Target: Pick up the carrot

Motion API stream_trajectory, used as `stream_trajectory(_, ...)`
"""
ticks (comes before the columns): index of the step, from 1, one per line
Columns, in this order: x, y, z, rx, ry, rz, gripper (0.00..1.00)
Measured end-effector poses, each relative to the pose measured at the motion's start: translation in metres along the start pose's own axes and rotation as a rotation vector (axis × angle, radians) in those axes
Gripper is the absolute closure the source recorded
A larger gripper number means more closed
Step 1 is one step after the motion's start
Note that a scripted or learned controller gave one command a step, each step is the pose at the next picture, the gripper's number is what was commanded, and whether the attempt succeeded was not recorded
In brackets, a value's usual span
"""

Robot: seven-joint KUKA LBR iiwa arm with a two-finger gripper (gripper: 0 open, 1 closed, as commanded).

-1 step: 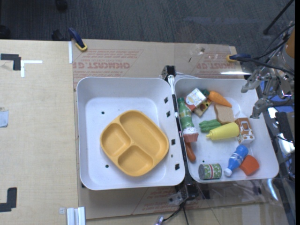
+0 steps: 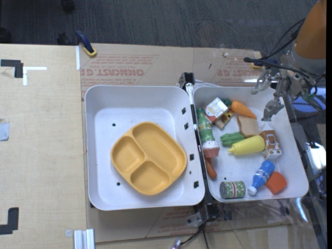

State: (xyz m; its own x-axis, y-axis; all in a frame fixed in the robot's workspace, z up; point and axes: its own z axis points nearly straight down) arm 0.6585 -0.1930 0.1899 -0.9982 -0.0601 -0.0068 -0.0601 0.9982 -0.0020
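Observation:
The carrot [image 2: 242, 108], a small orange cone, lies in the right bin [image 2: 293, 166] near its far wall, between a white and red packet [image 2: 216, 108] and a slice of bread [image 2: 248, 126]. My gripper [image 2: 265, 98] hangs over the bin's far right corner, a short way right of the carrot and apart from it. Its fingers [image 2: 271, 109] stand open with nothing between them.
The right bin also holds a green bottle [image 2: 205, 128], a yellow mustard bottle [image 2: 248, 146], a green vegetable [image 2: 232, 138], a snack box [image 2: 271, 143], a blue bottle [image 2: 262, 176], a can [image 2: 232, 189] and an orange block [image 2: 277, 183]. A yellow divided plate [image 2: 149, 158] lies in the left bin [image 2: 98, 139].

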Motion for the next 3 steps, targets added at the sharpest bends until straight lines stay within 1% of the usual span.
stream_trajectory(1, -0.002, 0.003, 0.002, 0.000, -0.002, 0.164, 0.00)
stream_trajectory(2, -0.002, -0.002, 0.087, 0.002, -0.014, 0.284, 0.00)
stream_trajectory(3, 0.001, 0.023, 0.087, 0.003, -0.013, 0.347, 0.00)
